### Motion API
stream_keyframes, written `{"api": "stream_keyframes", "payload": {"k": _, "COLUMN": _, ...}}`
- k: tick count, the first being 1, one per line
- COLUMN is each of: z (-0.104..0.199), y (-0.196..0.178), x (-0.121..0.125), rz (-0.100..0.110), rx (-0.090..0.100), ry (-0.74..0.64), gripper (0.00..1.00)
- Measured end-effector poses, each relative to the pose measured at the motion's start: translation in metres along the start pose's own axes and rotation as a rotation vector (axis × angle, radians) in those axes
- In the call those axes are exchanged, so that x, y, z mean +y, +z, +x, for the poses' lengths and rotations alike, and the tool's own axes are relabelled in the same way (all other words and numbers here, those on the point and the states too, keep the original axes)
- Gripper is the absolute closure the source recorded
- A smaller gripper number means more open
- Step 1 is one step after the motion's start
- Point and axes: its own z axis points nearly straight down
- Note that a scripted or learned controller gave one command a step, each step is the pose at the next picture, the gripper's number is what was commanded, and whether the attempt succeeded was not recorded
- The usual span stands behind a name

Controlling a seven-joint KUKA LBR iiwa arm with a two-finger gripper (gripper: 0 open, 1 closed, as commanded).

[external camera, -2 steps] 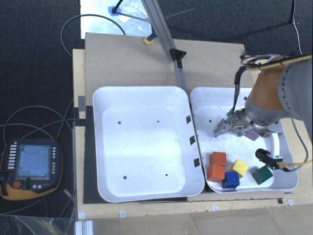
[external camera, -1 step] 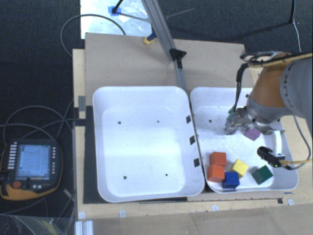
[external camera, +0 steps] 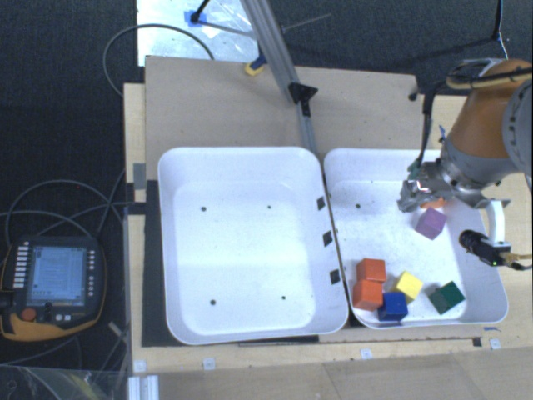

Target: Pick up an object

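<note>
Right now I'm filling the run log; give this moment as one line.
gripper: over right bin, beside purple block | grasp: none seen | other blocks: near front rim

There are 2 white bins on the bench: the left bin [external camera: 241,240] and the right bin [external camera: 366,177]. In the right bin I count 6 blocks in total: 2 orange blocks [external camera: 371,270] [external camera: 366,293] (they sit one touching the other), 1 yellow block [external camera: 409,285], 1 blue block [external camera: 393,306], 1 green block [external camera: 447,297] and 1 purple block [external camera: 430,222]. There is 1 robot arm [external camera: 487,132] with 1 gripper [external camera: 416,193]. On the floor at the left lies 1 control pendant [external camera: 52,286].
</note>
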Motion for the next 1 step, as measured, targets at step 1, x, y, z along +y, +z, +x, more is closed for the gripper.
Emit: {"api": "stream_keyframes", "payload": {"k": 1, "z": 0.0052, "y": -0.0457, "x": -0.0016, "rz": 0.003, "rx": 0.001, "ry": -0.001, "gripper": 1.00}}
